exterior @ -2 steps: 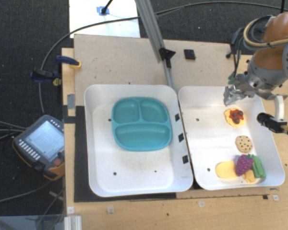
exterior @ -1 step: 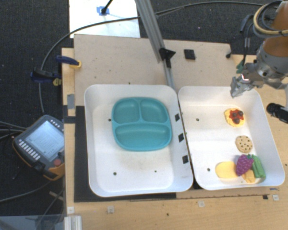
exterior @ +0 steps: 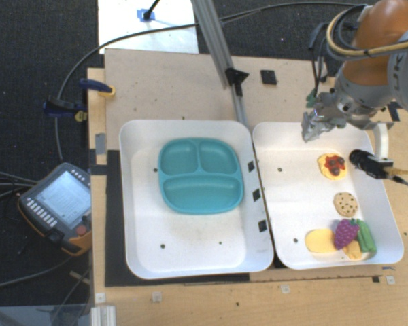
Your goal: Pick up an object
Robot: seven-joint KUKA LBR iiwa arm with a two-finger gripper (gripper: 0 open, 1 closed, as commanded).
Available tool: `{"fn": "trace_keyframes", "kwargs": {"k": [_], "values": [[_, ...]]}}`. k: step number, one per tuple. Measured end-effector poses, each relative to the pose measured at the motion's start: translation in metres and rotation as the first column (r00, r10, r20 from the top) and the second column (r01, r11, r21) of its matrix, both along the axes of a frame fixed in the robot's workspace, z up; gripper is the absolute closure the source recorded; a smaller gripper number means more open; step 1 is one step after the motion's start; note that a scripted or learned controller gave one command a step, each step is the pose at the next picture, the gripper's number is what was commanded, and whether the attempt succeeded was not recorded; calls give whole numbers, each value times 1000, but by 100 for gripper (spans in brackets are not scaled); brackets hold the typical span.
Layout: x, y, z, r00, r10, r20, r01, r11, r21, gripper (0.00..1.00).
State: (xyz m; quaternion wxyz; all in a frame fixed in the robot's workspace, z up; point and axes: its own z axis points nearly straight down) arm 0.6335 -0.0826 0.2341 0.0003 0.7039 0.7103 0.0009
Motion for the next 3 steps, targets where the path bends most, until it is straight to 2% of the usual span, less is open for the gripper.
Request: {"fn": "trace_keyframes", "kwargs": {"k": [1, 3], "values": [[-17, 52, -1, 1000, 0, -1, 0, 1000, 0, 100], [-25, 167, -20, 1000, 2, -1, -2, 1000, 1, 100]]}}
